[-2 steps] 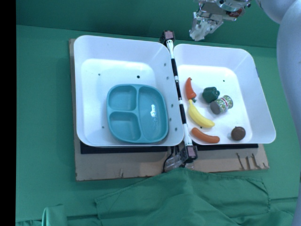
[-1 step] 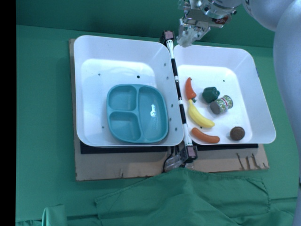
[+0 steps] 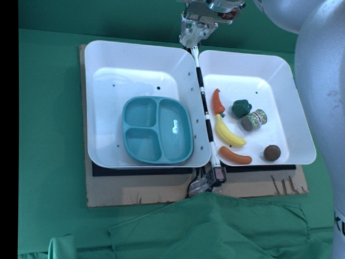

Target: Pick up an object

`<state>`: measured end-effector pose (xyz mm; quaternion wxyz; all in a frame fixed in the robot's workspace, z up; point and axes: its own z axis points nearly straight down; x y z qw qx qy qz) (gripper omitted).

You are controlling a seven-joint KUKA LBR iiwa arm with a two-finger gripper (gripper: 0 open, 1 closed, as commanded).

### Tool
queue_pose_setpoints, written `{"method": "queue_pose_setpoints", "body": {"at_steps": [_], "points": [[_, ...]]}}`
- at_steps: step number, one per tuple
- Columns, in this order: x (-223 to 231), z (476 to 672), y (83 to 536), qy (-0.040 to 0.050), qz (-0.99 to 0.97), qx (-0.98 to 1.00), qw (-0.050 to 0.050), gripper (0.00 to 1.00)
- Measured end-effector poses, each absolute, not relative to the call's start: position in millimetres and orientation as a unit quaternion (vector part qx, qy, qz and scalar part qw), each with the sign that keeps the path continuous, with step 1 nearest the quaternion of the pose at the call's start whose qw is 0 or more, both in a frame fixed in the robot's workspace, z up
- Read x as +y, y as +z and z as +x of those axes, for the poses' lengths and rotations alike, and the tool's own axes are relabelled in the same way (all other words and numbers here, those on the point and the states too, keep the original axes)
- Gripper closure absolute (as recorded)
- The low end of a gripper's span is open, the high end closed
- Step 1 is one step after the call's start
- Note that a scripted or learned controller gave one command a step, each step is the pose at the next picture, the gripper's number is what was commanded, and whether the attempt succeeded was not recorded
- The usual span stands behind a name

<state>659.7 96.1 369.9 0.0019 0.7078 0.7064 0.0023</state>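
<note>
A green-covered bench (image 3: 48,117) is seen from above at a slant, filling most of the frame. The grey robot arm (image 3: 318,80) is seen along the right edge and upper right corner, bending toward the top centre. A sheet of brown cardboard (image 3: 135,196) is laid on the bench, and two shallow white bins are set on it side by side, touching along a black-and-white striped strip (image 3: 202,99). The left bin (image 3: 108,63) occupies the centre left of the frame; the right bin (image 3: 269,72) occupies the centre right. Rumpled green cloth (image 3: 215,225) is spread across the bottom of the frame.

A teal plate (image 3: 157,129) divided into three compartments is placed in the lower middle of the left bin.

Toy foods are gathered in the lower half of the right bin. A yellow banana (image 3: 228,133) lies near the bin's left wall, with a red-orange chilli pepper (image 3: 217,100) just above it and an orange sausage (image 3: 235,155) just below it. A dark green pepper (image 3: 241,108) sits right of the chilli, and a small can (image 3: 254,119) lies on its side just below and right of that. A brown round item (image 3: 272,152) rests near the bin's lower right corner.

The gripper (image 3: 192,38) hangs at the top centre, above the far end of the seam between the bins, well apart from every object; whether it is released or clenched cannot be told, and nothing is seen held in it
</note>
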Motion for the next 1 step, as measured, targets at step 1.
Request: {"method": "queue_pose_setpoints", "body": {"at_steps": [1], "points": [[84.0, 700.8, 352.3, 0.0019, 0.708, 0.706, 0.003, 1.0]]}}
